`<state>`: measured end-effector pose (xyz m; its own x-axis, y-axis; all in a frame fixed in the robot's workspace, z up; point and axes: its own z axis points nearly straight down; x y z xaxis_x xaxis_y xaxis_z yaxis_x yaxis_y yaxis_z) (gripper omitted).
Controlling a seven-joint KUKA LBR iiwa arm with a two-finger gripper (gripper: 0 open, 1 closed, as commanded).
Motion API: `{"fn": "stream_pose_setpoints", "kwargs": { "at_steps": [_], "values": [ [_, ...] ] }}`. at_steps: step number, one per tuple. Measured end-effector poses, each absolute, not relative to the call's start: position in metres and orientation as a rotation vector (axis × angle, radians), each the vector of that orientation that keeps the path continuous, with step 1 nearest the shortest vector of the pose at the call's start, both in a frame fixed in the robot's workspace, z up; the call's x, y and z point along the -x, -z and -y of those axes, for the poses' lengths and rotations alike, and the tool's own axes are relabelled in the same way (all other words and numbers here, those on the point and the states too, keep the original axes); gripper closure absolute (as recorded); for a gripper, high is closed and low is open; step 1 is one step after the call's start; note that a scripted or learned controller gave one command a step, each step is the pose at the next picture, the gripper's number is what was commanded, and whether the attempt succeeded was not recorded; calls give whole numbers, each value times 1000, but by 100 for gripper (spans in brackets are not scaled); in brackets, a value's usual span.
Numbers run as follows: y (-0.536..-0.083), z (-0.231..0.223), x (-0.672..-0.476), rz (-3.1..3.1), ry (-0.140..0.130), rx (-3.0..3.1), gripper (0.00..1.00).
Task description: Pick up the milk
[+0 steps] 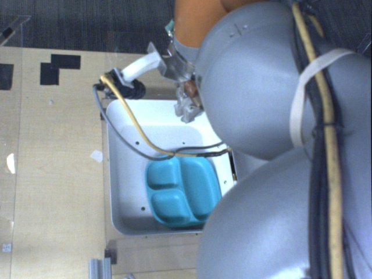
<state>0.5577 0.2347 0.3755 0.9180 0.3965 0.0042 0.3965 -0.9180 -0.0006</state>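
- Grey casing of the arm [273, 92] is filling the right side of the camera view and covering much of the white bin [125, 173], with the orange band [215, 4] sitting at the top.
- The gripper [187, 110] is hanging over the bin's far edge, just beside the arm's bulk; whether it is open or closed I cannot tell, as it is small and partly masked.
- A blue divided tray [183, 190] is lying in the near part of the bin, below the gripper, with a yellow cable [136, 129] looping over the bin floor between them.
- Where the milk is lying I cannot tell; it is probably hiding under the arm.
- Judging from this, the coming move is hinging on which way the milk lies from the gripper, and that bearing is staying unknown while the arm is blocking the bin's right part.
- The table [52, 156] is lying to the left of the bin.
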Motion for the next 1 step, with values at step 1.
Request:
{"fn": "stream_pose_setpoints", "kwargs": {
  "at_steps": [1],
  "values": [
    [-372,-206,-527,1154,1,2923,100]
  ]
}}
